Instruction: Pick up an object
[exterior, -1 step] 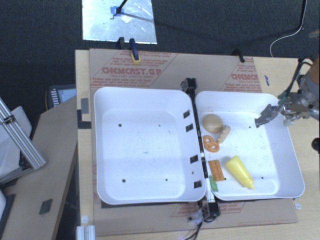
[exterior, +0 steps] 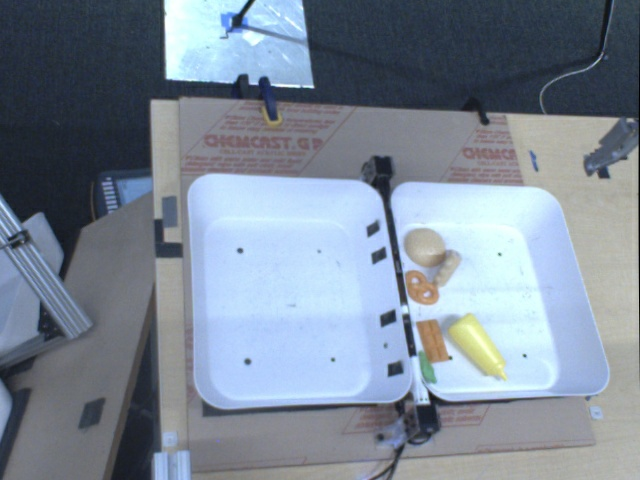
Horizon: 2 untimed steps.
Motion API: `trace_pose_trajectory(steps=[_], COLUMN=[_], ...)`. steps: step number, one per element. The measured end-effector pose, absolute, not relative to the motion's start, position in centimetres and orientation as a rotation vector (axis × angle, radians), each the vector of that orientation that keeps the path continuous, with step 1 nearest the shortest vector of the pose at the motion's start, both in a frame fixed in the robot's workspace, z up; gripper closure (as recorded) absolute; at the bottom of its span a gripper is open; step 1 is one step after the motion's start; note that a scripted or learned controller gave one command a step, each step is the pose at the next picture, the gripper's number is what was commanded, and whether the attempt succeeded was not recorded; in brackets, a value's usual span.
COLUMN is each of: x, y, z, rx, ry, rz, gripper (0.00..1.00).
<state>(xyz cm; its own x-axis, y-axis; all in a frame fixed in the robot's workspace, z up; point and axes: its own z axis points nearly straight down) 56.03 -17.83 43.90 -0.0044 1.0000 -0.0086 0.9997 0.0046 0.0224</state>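
Note:
The right bin [exterior: 560, 268] holds several small items along its left side. A tan round lump [exterior: 424, 245] lies by a small beige piece [exterior: 448, 265]. Below them are an orange pretzel-shaped ring [exterior: 422, 289], an orange flat block [exterior: 433, 339], a small green piece [exterior: 427, 370] and a yellow cone [exterior: 478, 345]. My gripper [exterior: 612, 148] appears as a grey shape at the far right edge, above and behind the right bin's back right corner, well away from all the items.
The left bin [exterior: 290, 288] sits beside the right one, joined by a black-clipped divider [exterior: 392, 268]. Both rest on a cardboard sheet [exterior: 330, 133]. A shiny foil plate [exterior: 238, 28] lies at the back on dark floor.

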Motion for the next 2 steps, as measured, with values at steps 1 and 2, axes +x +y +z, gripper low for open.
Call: trace_pose_trajectory(steps=[1, 2], x=[54.5, 57.2], y=[-20.5, -13.2], z=[54.3, 50.5], rx=[2.211, 2.209], ry=[2.209, 2.233], rz=[0.01, 0.003], gripper=[0.0, 0.0])
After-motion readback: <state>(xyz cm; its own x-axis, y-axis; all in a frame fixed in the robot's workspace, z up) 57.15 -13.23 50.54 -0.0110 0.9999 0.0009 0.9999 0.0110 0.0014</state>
